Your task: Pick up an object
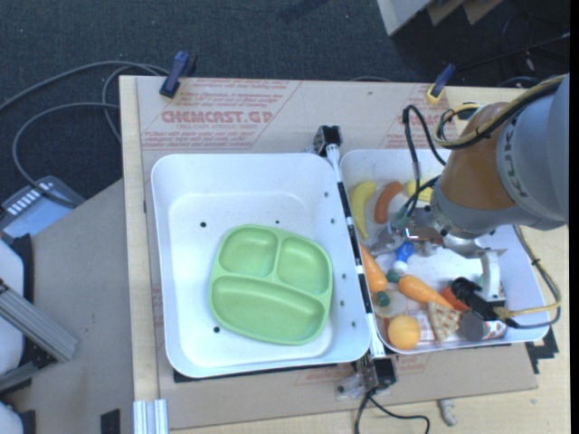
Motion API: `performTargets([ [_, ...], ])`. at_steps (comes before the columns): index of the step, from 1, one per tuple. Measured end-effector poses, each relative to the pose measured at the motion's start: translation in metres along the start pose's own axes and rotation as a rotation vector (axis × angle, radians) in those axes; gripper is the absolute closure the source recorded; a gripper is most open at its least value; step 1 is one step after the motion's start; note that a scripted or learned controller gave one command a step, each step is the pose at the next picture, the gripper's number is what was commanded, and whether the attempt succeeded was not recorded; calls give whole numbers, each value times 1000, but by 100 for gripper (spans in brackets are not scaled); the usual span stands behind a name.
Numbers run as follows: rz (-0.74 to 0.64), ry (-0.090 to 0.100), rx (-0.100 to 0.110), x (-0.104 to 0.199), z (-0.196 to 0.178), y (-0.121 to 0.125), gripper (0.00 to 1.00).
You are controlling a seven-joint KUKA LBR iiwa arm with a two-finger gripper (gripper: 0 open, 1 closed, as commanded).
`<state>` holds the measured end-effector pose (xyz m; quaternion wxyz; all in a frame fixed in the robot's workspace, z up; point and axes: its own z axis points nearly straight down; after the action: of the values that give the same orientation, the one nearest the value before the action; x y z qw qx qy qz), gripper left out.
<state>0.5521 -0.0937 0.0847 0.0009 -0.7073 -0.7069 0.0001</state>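
Grey arm [507, 165] hides its gripper [404, 242] above the crowded right bin [534, 269]

Grey arm [534, 152] reaching in from the right, bent downward at the orange band [475, 174]. Wrist lowered over the right-hand side of the bench. Gripper [403, 238] pointing down and leftward, low at the wrist's left edge; finger state hidden.

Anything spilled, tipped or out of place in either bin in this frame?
Nothing stands out. The green divided plate lies flat in the left bin, a bit askew. The toy food, including a carrot and an orange, stays inside the right bin.
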Motion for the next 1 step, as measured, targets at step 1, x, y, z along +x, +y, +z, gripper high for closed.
performTargets([
  [1,0,-2,-3,-12,0,18,0],
])
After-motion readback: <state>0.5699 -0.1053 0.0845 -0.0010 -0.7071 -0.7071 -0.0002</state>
